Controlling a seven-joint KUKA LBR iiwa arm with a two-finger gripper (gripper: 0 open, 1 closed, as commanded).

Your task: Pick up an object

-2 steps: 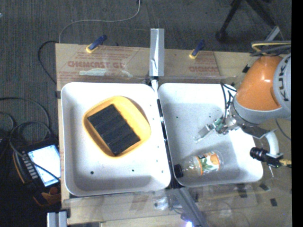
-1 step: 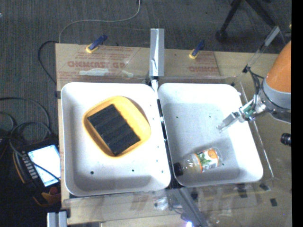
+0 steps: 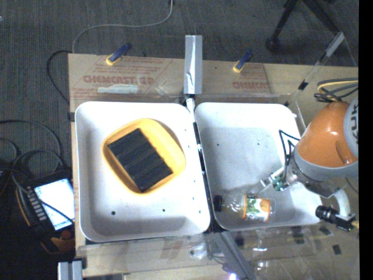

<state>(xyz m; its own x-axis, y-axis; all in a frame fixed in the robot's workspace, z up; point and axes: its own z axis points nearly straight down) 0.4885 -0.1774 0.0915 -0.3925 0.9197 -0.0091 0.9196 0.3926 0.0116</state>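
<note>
1. Two shallow white bins sit side by side on a bench, seen from above at a slant.
2. L bin (image 3: pixel 93 214): holds a yellow dish (image 3: pixel 169 134) w/ a dark ribbed pad (image 3: pixel 140 159) inside it, tilted diagonally.
3. R bin (image 3: pixel 245 127): a clear bottle (image 3: pixel 245 207) w/ orange label and dark cap lies on its side near the front wall.
4. Arm (image 3: pixel 329 142), grey w/ orange band, reaches in from the right; its gripper (image 3: pixel 277 181) hangs just above and right of the bottle. Can't tell its state, nothing seen in it.
</note>
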